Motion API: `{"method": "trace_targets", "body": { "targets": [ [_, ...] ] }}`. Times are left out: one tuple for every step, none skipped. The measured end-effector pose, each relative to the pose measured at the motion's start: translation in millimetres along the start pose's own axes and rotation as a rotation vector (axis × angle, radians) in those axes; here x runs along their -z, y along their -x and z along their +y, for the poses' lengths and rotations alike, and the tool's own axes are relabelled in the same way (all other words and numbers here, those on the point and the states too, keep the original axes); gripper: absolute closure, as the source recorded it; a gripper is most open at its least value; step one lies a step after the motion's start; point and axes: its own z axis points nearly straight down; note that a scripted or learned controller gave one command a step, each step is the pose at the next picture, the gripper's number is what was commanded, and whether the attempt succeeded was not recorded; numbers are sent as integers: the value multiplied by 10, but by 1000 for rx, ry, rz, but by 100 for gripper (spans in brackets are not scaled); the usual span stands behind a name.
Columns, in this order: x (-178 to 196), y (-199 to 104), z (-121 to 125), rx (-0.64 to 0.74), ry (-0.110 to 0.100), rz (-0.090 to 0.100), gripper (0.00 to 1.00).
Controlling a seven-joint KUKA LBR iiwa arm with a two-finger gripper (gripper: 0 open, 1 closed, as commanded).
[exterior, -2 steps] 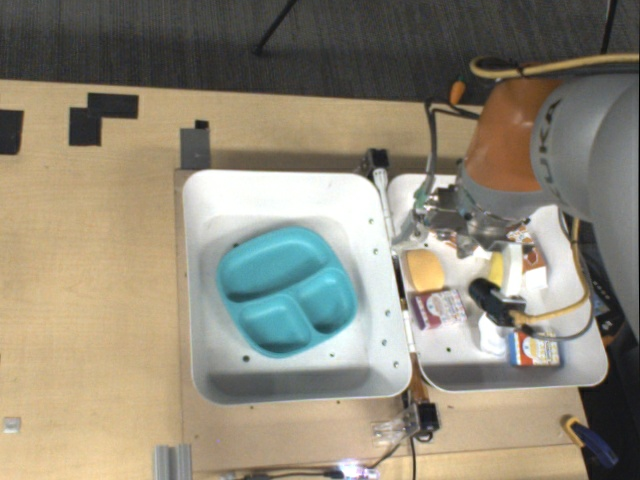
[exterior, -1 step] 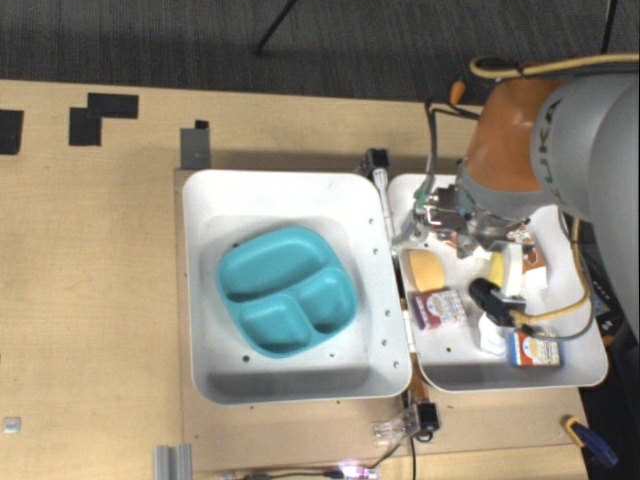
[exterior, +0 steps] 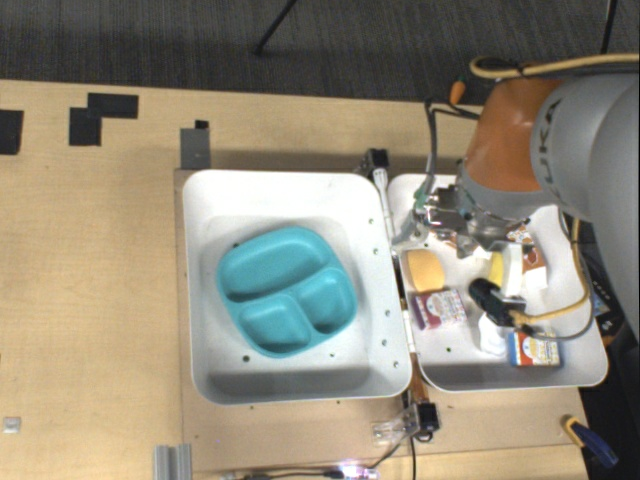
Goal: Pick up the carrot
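A pale wooden bench (exterior: 90, 298) was spread under two shallow white plastic bins. Nearest, bare wood was left open along the front edge. In the left bin (exterior: 205, 368) a teal divided plastic plate (exterior: 288, 290) was set centrally, with free floor kept along every wall. The right bin (exterior: 590, 363) was crowded: a small printed carton (exterior: 532, 349), a purple-labelled packet (exterior: 440, 310) and a yellow block (exterior: 426, 269) were packed closely together. The carrot could not be picked out with certainty among them. Farther back, the gripper (exterior: 445, 220) was held low near the dividing rims; whether it was open or closed could not be told.
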Motion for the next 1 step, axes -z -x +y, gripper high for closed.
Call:
{"method": "trace_targets", "body": {
  "targets": [
    [0,0,0,0,0,0,0]
  ]
}}
